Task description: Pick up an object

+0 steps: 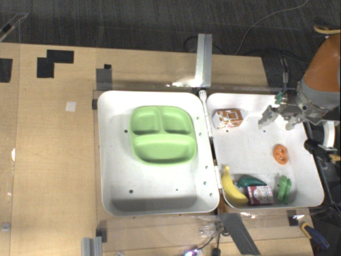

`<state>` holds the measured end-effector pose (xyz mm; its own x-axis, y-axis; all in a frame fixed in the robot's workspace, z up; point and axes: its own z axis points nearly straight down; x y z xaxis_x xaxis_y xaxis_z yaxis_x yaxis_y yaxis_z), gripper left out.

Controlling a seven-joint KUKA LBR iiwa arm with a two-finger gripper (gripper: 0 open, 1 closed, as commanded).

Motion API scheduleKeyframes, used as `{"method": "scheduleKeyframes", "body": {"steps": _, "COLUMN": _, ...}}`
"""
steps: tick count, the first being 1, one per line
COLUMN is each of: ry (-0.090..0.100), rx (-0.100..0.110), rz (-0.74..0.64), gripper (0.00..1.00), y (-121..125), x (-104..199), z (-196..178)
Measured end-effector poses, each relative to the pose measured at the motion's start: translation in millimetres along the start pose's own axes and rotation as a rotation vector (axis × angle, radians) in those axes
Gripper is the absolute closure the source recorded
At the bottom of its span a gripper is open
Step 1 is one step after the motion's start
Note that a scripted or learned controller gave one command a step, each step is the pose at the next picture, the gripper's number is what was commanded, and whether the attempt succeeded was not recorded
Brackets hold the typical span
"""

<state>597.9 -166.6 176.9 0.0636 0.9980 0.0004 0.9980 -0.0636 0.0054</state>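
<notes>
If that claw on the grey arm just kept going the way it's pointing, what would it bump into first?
The gripper seems to point down and leftward over the right white bin. Straight on, it would probably meet bare bin floor first, short of the orange-and-white packet. Depth is hard to judge from this single view.

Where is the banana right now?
The banana lies in the right bin, in its near left corner against the divider, touching the dark red can beside it.
</notes>
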Motion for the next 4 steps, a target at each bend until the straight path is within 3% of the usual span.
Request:
{"method": "scheduleKeyframes", "body": {"steps": 1, "ry": 0.0, "rx": 0.004, "rz": 0.108, "gripper": 0.0, "y": -54, "x": -28, "z": 7}}
{"method": "scheduleKeyframes", "body": {"steps": 2, "ry": 0.0, "rx": 0.002, "rz": 0.152, "gripper": 0.0, "y": -43, "x": -36, "z": 82}}
{"method": "scheduleKeyframes", "body": {"steps": 3, "ry": 0.001, "rx": 0.0, "rz": 0.15, "gripper": 1.0, "y": -41, "x": -36, "z": 72}}
{"method": "scheduleKeyframes", "body": {"steps": 4, "ry": -0.005, "rx": -0.018, "rz": 0.16, "gripper": 1.0, "y": -75, "x": -22, "z": 85}}
